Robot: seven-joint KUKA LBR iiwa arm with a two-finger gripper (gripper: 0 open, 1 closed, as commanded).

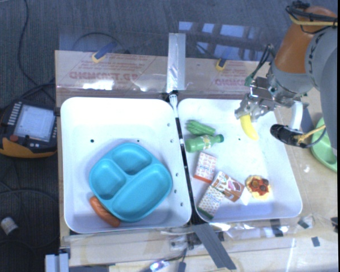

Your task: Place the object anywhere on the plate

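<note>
The claw [250, 111] hangs over the far part of the right bin [283, 169], at the end of the grey arm [323, 55] with its orange band [297, 41]. A yellow banana [249, 127] sits directly at its tips, its upper end up between the fingers and its lower end pointing down toward the bin floor; the claw appears closed narrowly on that upper end, though whether the banana rests on the floor or is lifted clear of it cannot be told.

Just to the left of the claw, still in the right bin, lie a green vegetable [200, 128] and a green bottle [203, 142] beside it. Farther toward the near edge of that bin are a small patterned carton [205, 167], a brown packet [227, 187], another patterned packet [210, 200] and a red-and-orange item [258, 186].

Well away to the claw's left, across the divider, the left bin [85, 123] holds the blue plate [130, 180], a three-compartment dish with nothing in its wells. An orange sausage-like piece [103, 211] lies against the plate's near-left rim. The banana and the plate are well apart, in different bins.
</note>
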